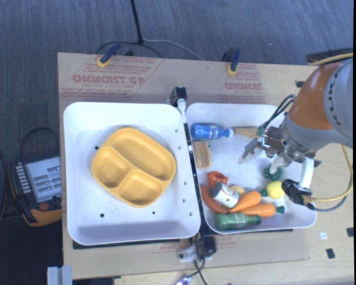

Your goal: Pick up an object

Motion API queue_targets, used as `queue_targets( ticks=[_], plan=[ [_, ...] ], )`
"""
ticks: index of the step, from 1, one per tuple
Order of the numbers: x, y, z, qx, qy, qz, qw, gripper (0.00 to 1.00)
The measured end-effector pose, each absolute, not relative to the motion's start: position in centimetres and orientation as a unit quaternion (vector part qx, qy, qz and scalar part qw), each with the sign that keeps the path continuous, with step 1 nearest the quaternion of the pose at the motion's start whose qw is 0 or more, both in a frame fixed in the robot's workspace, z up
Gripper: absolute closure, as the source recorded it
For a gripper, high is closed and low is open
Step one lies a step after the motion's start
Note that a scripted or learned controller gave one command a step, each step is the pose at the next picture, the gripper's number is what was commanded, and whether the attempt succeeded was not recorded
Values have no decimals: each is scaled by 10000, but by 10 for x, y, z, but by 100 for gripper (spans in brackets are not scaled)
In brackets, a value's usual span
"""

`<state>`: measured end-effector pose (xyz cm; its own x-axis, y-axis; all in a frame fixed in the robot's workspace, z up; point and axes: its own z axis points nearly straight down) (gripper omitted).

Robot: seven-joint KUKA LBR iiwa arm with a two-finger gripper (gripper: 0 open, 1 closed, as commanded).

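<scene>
Gripper [262,149]: fingers spread, nothing btwn them; you'll see it hanging over bare floor of right-hand white bin [225,113].
Targets: toy pile, near end of that bin – orange plastic carrots [253,203], green bottle [237,221], yellow ball [275,189]; blue bottle [209,132] far-left.
Left bin: yellow divided tray [133,165], prob. drop spot.

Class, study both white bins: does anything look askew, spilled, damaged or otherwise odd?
Nothing looks spilled or broken. The yellow three-compartment plastic plate lies at a slant in the left white bin. In the right white bin, the blue bottle and green bottle lie on their sides, the green one among crowded toy carrots.
</scene>
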<state>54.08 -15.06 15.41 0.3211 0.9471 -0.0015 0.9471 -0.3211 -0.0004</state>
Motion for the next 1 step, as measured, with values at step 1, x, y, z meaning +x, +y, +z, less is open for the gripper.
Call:
queue_targets(
  ticks=[1],
  plan=[
    [553, -198, 154, 8496, 5274, -11, -3, 0]
  ],
)
